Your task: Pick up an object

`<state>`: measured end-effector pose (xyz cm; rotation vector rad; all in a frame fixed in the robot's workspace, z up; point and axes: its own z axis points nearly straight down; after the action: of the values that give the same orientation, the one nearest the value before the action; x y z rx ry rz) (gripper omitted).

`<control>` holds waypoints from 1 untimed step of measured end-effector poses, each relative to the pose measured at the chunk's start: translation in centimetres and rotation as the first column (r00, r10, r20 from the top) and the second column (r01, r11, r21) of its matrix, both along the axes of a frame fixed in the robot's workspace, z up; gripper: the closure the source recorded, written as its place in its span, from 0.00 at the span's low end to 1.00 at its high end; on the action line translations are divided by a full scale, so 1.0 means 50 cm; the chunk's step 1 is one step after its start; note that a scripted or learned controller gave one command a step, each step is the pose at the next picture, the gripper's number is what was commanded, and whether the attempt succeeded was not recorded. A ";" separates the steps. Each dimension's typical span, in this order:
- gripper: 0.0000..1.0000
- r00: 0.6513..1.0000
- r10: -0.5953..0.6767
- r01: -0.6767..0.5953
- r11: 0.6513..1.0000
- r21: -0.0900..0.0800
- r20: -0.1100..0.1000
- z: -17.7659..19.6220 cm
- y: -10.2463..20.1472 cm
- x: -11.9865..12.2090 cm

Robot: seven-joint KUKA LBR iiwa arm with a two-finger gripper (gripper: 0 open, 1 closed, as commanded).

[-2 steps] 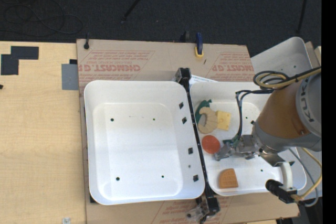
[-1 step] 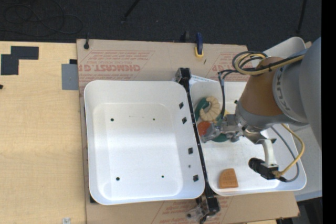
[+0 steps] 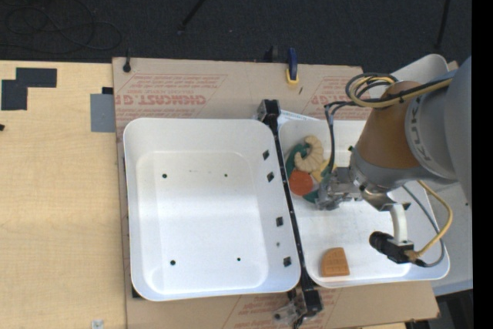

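Note:
In the right bin my gripper reaches down near the bin's upper left part, beside a cluster of objects. That cluster holds a cream, knobbly item, a green piece and an orange-red round object. The gripper tip sits just right of the orange-red object and close to it. An orange-brown block lies apart near the bin's front edge. The arm's wrist hides the fingertips.
The left bin lies beside the right one, split from it by a black divider rail. The arm's grey and orange body covers the right bin's right side. A black cable end hangs over the bin's lower right.

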<state>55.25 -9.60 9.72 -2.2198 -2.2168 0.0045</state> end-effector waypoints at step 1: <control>1.00 1.000 0.007 -0.007 1.000 -0.001 0.015 0.193 0.092 0.132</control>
<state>61.87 -5.00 19.39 -2.2201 -2.2329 -0.0117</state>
